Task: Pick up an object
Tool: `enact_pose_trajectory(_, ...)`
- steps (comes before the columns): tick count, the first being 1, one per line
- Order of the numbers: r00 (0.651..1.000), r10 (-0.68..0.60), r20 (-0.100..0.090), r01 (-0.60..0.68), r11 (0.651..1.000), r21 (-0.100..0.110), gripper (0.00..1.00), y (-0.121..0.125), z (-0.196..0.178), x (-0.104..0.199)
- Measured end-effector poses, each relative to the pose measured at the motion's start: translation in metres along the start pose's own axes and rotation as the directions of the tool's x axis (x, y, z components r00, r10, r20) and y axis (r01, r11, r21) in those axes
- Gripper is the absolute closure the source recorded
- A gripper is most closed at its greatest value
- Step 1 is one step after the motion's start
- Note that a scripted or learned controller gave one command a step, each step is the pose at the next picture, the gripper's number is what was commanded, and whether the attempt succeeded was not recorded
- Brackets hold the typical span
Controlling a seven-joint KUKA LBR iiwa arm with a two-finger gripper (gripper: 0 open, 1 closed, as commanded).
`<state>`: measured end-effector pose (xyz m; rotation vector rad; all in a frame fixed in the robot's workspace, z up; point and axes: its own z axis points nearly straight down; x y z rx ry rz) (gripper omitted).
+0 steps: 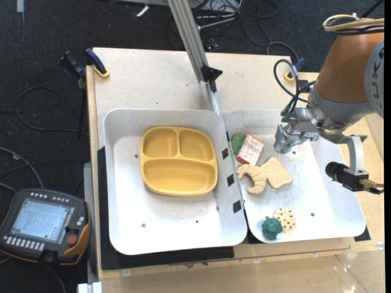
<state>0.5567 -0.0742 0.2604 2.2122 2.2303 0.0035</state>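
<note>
White plastic forms both shallow bins on the pale bench (153, 78): the left bin (122, 224) holds a yellow divided tray (179, 161) with three compartments, sitting slightly toward twelve o'clock of that bin's middle, while the right bin (330, 206) carries the loose objects. At about ten o'clock in the right bin a small red and white packet (251, 149) lies tilted, with printing on its face too small to read, and a green piece (237, 143) touches its nine o'clock side against the bin wall. Just below the packet, near the bin's middle, a tan toy shape (264, 176) sprawls flat. Down at six o'clock, close to the front rim, a round spotted cookie (285, 219) lies touching a dark green lump (271, 227) at its eight o'clock side. The grey arm with its orange band (348, 66) enters from three o'clock, and the gripper (286, 140) hangs over the twelve o'clock part of the right bin, just beside the packet at its three o'clock and above the tan toy shape; nothing sits between its fingers, and whether they stand apart or together cannot be told from this angle. A teach pendant (40, 224) with a lit screen rests on the dark floor at eight o'clock; its screen text is unreadable
</note>
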Motion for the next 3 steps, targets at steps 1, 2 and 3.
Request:
enact_pose_trajectory(1,1.0,0.0,0.0,0.0,1.0,0.003,1.0,-0.001,-0.001,0.051)
enact_pose_trajectory(2,1.0,0.0,-0.001,0.0,1.0,0.004,1.0,0.001,0.013,0.113)
enact_pose_trajectory(3,1.0,-0.001,-0.001,0.001,1.0,0.001,1.0,0.006,0.009,0.168)
